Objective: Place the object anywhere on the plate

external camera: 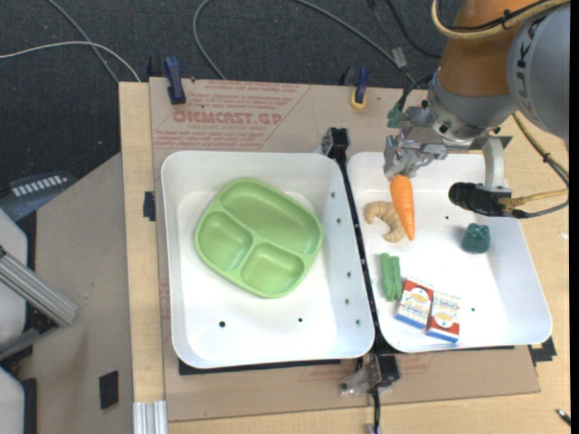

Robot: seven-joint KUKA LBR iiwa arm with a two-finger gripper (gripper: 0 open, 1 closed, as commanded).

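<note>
plate (258,235) in left bin (181,333), carrot (403,206) in right bin (516,324)

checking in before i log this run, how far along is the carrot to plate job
Done: the gripper has reached the carrot at its top end in the right bin; whether it actually has hold of it cannot be told. In hand: the carrot hangs point down over that bin, beside a tan croissant-like piece. Left: the carry across the divider and the drop onto the green plate in the left bin, which has nothing on it yet.

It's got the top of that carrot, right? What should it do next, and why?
Probably lift straight up. The pincer is closed on the carrot at its top end, the tip still low in the right bin, and the green plate lies in the left bin.
</note>
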